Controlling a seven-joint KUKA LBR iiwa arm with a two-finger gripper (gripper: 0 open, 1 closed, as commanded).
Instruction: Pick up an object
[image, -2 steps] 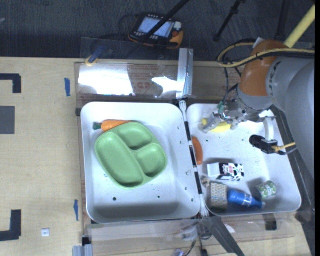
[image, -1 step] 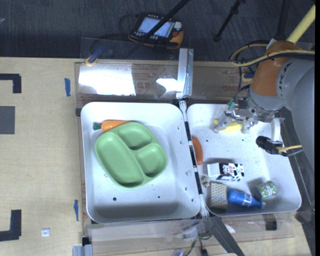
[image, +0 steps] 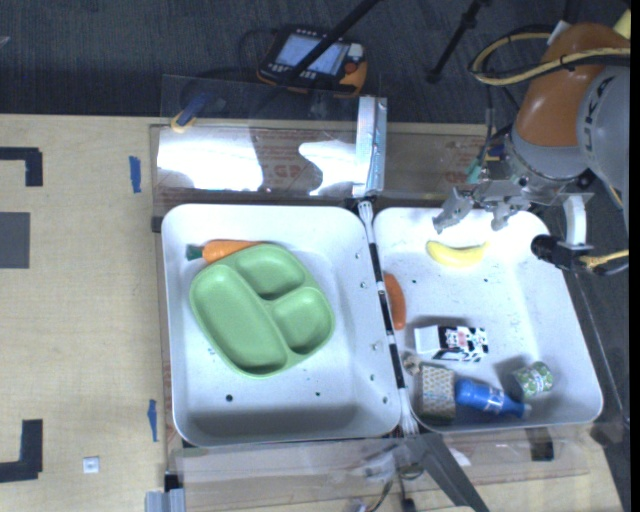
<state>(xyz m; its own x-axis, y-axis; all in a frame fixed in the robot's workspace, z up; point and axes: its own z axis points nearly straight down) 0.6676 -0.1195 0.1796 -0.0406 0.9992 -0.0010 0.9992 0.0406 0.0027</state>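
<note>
My gripper (image: 482, 213) hovers over the far edge of the right bin (image: 560, 300), its fingers spread open with nothing between them. A yellow banana (image: 456, 253) lies just below and slightly left of the fingertips. Further forward in the same bin lie a black-and-white carton (image: 452, 341), a blue bottle (image: 487, 398), a brown mesh sponge (image: 434, 389) and a green ball (image: 533, 380). An orange carrot-like piece (image: 395, 300) rests against the bin's left wall.
The left bin (image: 200, 400) holds a green divided plate (image: 261, 308) with an orange carrot (image: 226, 249) at its far edge. A clear panel (image: 262, 160) stands behind the bins. The grey arm with its orange band (image: 560, 100) occupies the upper right.
</note>
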